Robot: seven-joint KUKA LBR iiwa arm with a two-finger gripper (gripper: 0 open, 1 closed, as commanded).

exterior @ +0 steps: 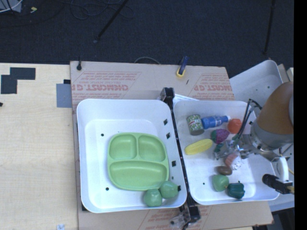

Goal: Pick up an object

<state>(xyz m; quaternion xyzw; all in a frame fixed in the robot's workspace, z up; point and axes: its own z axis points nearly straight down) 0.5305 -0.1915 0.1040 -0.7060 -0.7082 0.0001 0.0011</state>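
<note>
Since any one item counts, you do best to settle on the small pinkish lump [232,159] that lies toward the right wall of the right white plastic bin [201,195], for the gripper [233,150] hangs right over it. Come straight down, because a slanted approach would likely nudge its neighbours. A brown rounded piece [224,170] sits just beside it toward the bin's near edge, and a purple rounded toy [220,135] lies close on the side toward the far edge. A yellow banana-shaped toy [198,146] lies nearer the bin's middle, and an orange ball [234,125] sits by the far right. A blue bottle [214,122] and a small green can [194,124] rest along the far edge, with two green lumps [227,186] in the near right corner.

As for the claw, you cannot tell how far it is spread; its dark metalwork blurs into the clutter, and whether it touches the pinkish lump is unclear. Nothing visibly sits between its tips.

The left white bin [91,128] carries a green divided plate [138,162] and two green round pieces [161,194] by its near edge.
</note>
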